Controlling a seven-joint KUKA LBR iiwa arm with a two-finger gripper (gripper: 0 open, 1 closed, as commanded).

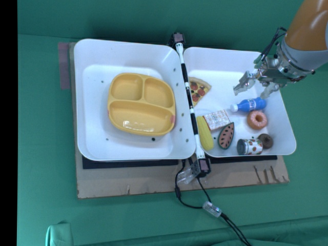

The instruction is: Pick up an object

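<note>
Nearest the camera, a black cable trails across the green counter from the near end of the black-and-white divider bar between the two shallow white bins. On the left, the left white bin holds a yellow plastic plate with three compartments, lying flat near its centre.

Along the right white bin's near edge stand a small printed can lying on its side and a dark brown chocolate doughnut just to its right. Left of them lie a watermelon slice toy, a yellow corn cob beside the divider, and a small white printed packet. An orange glazed doughnut sits near the right wall. A blue plastic bottle with a white cap lies on its side just beyond it. A pizza slice toy rests further back by the divider.

Reaching in from the right, the grey arm with its orange band holds the end effector above the far right part of the bin, just beyond the blue bottle. Its fingers are spread apart and grasp nothing.
</note>
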